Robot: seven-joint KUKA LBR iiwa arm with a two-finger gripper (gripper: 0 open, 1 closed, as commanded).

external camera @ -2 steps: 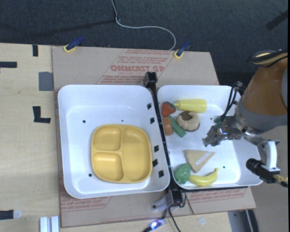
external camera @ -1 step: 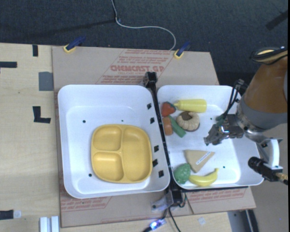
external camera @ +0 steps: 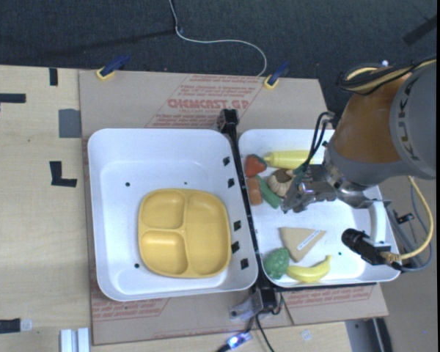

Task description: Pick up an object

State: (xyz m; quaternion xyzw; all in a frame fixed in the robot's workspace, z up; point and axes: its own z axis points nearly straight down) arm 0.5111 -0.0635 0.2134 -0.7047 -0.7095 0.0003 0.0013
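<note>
My gripper [external camera: 297, 196] hangs over the left part of the right bin [external camera: 352, 218], above a cluster of toy food; I cannot tell how my jaws stand, and nothing shows between them. Beneath and just left of it sit a brown piece [external camera: 281, 184], an orange carrot [external camera: 254, 191] and a strawberry [external camera: 255, 165]. A corn cob [external camera: 287, 158] lies at the far side. Nearer are a sandwich wedge [external camera: 302, 240], a banana [external camera: 309, 270] and a green broccoli [external camera: 276, 262]. The left bin [external camera: 117, 167] holds a yellow divided plate [external camera: 184, 232].
</note>
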